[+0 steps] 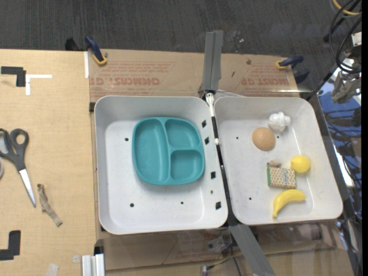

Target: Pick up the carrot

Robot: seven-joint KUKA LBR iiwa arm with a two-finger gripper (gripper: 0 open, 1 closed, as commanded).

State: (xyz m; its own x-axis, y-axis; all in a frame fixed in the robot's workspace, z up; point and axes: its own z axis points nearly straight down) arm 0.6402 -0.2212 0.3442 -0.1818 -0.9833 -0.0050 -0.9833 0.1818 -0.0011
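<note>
Camera view looks down on two white bins side by side on the surface [49, 211]. The left bin [99, 154] holds a teal divided plate [155, 154], which lies a little toward 11 o'clock of that bin's middle. The right bin [241, 203] holds five small things gathered in its 3 o'clock half. A crumpled white lump [279, 121] sits toward 1 o'clock, and a tan egg-shaped ball [264, 138] lies just beside it at its 7 o'clock. A yellow lemon [300, 164] touches a small printed box [281, 176] on the box's 2 o'clock side. A banana [287, 201] lies near the box at its 6 o'clock, with its long axis running from 8 o'clock to 2 o'clock. Where the carrot lies, and which way its long axis points, I cannot tell. Whether the claw is spread or pressed together I cannot tell either. Scissors [17, 154] lie on the surface at 9 o'clock, well apart from the bins.
</note>
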